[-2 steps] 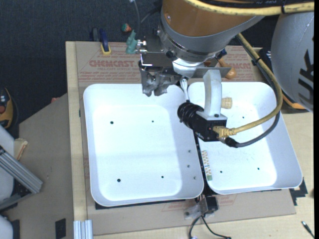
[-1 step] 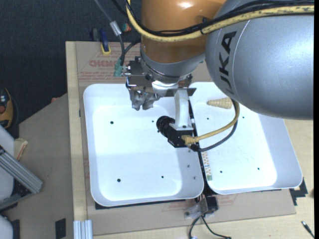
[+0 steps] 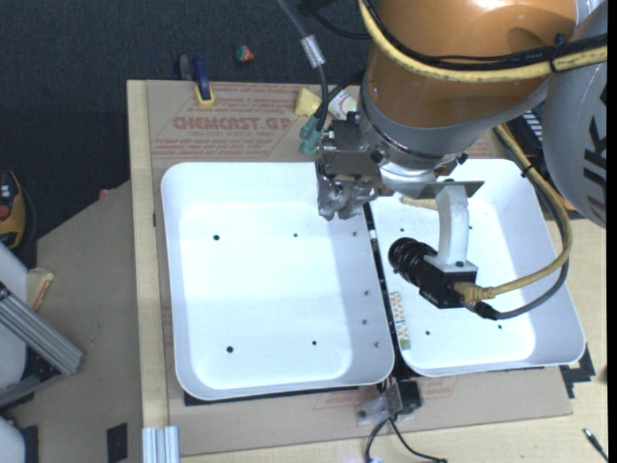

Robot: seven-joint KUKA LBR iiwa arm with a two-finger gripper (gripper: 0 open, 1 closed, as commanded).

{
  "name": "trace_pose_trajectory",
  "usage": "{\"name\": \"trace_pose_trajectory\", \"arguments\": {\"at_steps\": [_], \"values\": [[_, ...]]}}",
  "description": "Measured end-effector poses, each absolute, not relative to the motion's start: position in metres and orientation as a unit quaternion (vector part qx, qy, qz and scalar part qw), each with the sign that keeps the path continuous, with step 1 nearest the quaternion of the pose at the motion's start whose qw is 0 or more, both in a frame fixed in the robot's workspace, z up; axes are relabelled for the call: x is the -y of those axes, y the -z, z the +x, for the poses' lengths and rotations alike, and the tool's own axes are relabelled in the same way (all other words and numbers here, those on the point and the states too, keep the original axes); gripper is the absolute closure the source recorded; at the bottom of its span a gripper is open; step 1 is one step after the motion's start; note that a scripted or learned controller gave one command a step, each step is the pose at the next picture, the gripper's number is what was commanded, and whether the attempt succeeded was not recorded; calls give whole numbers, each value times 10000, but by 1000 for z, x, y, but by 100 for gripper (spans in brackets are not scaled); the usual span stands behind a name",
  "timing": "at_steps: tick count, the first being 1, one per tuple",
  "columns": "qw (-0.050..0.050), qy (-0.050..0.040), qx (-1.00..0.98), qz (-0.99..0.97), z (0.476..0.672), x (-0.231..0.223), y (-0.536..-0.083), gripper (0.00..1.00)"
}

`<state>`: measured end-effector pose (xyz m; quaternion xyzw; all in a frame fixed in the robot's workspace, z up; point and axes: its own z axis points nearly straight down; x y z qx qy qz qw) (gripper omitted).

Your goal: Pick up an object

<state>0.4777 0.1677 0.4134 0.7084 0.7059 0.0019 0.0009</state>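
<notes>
My gripper (image 3: 337,201) hangs low over the back right corner of the left bin (image 3: 193,287), close to the divider between the two bins. Its tips are small, grey and partly hidden by the wrist. I see no object at the gripper. The large orange band and grey wrist (image 3: 453,56) cover the back of the right bin (image 3: 540,297). A black cylinder (image 3: 424,266) on a white bracket, with a yellow hose, hangs from the arm over the right bin.
Both bins rest on a brown board (image 3: 231,122). Behind them lie a blue clamp (image 3: 201,77), a small red and green piece (image 3: 245,54), and yellow and teal bits (image 3: 308,114). Cables run across the dark floor at the top.
</notes>
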Motion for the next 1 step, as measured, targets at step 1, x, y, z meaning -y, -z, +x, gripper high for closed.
{"name": "trace_pose_trajectory", "arguments": {"at_steps": [1], "values": [[-31,56,-7085,7057,477,-217,-295,100]]}}
